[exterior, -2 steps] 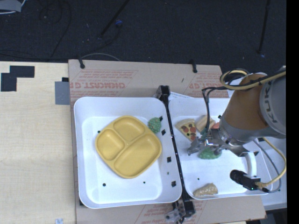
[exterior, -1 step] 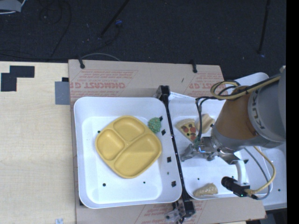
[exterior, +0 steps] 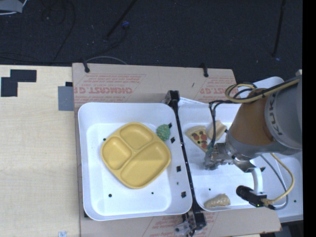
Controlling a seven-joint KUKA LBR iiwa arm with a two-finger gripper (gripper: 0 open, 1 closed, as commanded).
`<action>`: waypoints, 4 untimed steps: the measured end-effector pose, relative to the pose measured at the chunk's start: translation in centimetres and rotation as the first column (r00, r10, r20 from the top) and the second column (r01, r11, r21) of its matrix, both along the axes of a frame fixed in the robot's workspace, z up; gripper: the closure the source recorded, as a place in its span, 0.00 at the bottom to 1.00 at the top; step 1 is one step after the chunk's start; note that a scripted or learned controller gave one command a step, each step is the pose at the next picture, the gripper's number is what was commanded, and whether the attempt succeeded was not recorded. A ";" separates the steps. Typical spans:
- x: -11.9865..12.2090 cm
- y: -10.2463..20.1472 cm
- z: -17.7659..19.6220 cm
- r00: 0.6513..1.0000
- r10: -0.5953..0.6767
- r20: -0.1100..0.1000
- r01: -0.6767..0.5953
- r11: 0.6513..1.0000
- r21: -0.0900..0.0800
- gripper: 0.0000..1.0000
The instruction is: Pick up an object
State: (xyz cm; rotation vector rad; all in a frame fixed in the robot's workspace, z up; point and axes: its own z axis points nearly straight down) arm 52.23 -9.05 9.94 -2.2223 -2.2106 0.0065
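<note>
Pizza, a small toy slice, lies flat in the right bin, near the divider that splits the two bins. The hand hangs just beside the slice, on the side away from the divider, low over the bin floor; whether it is open or closed I cannot tell, and nothing shows in its hold. A tan lump rests against the right bin's front wall. Across the divider, a yellow tray sits in the left bin, with a green piece at its far corner. The slice looks light, stiff and thin, likely smooth plastic; a pinch across its narrower width seems the safest hold.
</note>
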 end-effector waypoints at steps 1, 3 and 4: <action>-0.8 0.0 5.8 1.000 0.004 0.005 -0.004 1.000 -0.001 1.00; -1.3 -0.8 11.4 1.000 0.000 0.005 0.000 1.000 -0.002 1.00; -0.3 4.4 12.6 1.000 0.010 0.005 -0.010 1.000 0.000 1.00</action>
